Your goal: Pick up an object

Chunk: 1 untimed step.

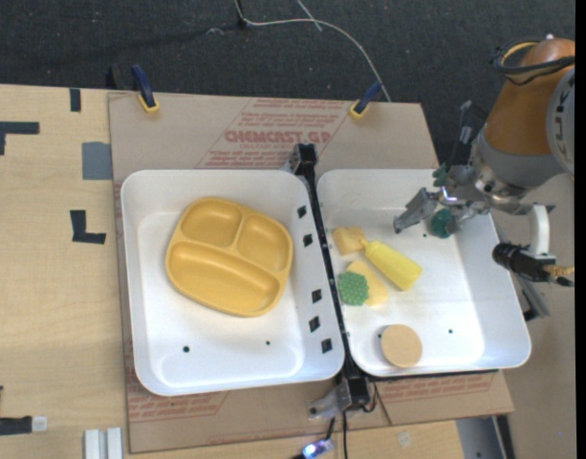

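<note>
My gripper [432, 216] hangs over the back part of the right bin [484, 299], reaching in from the right. A small teal object [442, 224] shows right at the gripper's tip, touching or just under it; whether it is held is unclear. In front of and left of it lie a yellow elongated piece [392, 264], a pale yellow chunk [347, 241], a green knobbly ball [353, 289] against another yellow piece [375, 293], and a tan round disc [401, 345] near the front wall.
The left bin [144, 285] holds a yellow divided plate [228, 255]. A black divider with clips [316, 256] runs between the bins. Both bins rest on a cardboard sheet [264, 132] held by blue-and-yellow clamps at the back.
</note>
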Available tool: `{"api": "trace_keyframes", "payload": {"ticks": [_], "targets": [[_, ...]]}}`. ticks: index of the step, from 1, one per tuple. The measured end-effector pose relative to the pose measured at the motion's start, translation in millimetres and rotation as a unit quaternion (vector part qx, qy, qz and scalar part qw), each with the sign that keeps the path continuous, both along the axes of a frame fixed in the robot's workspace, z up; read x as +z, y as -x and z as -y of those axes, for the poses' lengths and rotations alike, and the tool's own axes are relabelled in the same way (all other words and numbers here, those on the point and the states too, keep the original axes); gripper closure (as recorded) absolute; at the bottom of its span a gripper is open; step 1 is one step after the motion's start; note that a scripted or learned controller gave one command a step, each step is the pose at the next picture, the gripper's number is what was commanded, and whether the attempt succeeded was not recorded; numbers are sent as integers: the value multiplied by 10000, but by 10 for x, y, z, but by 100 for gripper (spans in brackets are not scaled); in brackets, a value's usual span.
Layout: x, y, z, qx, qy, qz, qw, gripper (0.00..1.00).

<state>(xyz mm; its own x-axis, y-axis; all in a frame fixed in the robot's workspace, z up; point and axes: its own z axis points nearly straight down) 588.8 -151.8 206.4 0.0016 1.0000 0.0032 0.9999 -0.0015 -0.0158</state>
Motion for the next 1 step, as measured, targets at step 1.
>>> {"api": "trace_keyframes", "payload": {"ticks": [1], "targets": [[61,-25,-4,16,11,56,10000,0]]}}
